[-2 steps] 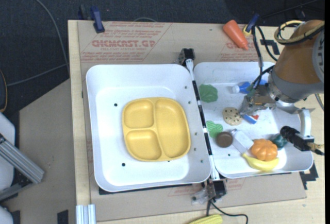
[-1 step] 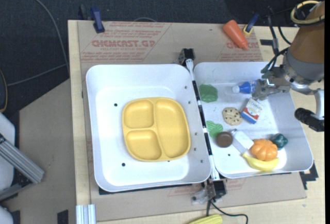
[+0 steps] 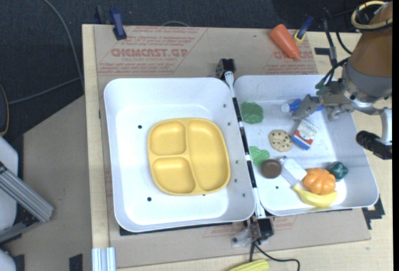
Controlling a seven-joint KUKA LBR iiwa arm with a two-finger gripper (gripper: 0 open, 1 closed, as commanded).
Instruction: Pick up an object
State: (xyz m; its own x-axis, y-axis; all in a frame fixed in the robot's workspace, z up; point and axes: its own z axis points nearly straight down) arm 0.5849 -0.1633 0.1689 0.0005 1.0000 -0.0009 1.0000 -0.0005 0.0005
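Arm reaches in from right, end effector low over right bin, finger state unclear. Red-white-blue packet directly beneath it, mid-bin, long axis tilted, upper end toward end effector; contact unclear.

Around the yellow divided plate, the left bin floor lies bare on every side, open to a descent. Right of the plate, the right bin is crowded: cookie, brown disc, pumpkin, banana close together, with the arm overhead.
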